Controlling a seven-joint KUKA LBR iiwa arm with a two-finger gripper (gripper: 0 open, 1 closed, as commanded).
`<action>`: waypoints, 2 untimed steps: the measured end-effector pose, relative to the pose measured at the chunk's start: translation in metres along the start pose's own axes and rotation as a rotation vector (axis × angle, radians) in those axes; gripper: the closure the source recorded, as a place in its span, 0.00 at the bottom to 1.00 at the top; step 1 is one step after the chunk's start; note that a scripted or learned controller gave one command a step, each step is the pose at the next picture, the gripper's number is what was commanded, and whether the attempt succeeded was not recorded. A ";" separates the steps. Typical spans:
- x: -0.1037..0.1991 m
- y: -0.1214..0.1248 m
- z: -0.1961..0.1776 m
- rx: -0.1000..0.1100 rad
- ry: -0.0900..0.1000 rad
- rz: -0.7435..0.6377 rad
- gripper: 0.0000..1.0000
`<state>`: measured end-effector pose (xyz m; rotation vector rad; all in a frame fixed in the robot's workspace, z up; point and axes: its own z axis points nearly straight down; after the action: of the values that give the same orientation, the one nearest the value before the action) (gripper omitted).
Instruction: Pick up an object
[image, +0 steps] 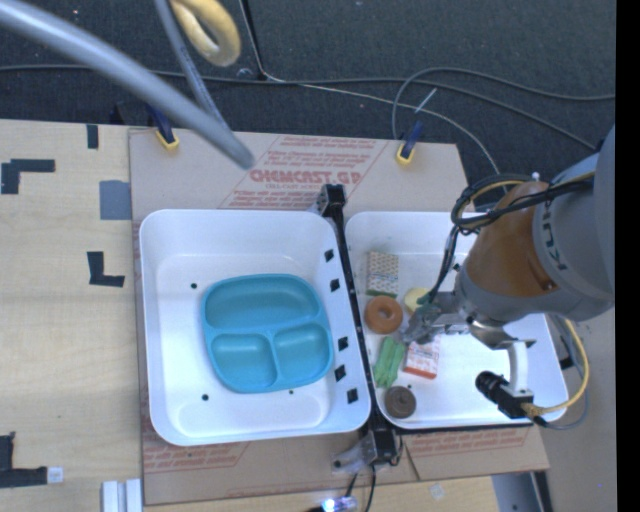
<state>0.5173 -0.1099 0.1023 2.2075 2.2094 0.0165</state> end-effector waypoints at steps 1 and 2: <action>0.009 0.008 -0.053 0.017 0.005 -0.002 1.00; 0.012 0.019 -0.110 0.016 0.005 -0.001 1.00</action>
<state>0.5342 -0.0977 0.2129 2.2166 2.2212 0.0034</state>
